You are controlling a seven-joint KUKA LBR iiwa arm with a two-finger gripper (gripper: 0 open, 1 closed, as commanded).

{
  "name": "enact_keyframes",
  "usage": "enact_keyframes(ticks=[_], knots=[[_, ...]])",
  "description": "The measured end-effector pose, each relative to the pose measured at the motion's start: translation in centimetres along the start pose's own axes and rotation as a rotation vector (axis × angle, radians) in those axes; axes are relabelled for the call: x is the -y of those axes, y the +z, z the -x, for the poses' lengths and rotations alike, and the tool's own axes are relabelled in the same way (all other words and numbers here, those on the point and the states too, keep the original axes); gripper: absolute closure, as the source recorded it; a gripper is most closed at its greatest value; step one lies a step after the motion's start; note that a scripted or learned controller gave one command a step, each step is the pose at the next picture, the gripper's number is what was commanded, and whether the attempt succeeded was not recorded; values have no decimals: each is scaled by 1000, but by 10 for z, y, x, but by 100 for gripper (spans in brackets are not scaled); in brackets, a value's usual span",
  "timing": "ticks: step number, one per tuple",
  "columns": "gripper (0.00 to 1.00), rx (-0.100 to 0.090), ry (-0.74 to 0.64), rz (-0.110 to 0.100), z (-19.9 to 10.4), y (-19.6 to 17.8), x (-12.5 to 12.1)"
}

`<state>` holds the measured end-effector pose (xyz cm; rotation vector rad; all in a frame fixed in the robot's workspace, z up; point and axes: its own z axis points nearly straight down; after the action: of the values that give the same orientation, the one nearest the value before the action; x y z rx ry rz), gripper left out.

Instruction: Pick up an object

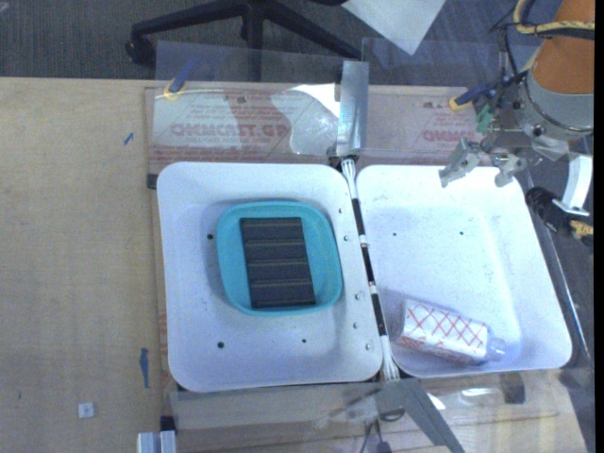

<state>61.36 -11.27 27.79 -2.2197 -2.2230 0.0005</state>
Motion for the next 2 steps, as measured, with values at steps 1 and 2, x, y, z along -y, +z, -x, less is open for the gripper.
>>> enact_keyframes(ticks=[1, 2], knots=[[0, 0, 16, -1, -103, 11, 85], [0, 0, 49, -1, -38, 38, 93]])
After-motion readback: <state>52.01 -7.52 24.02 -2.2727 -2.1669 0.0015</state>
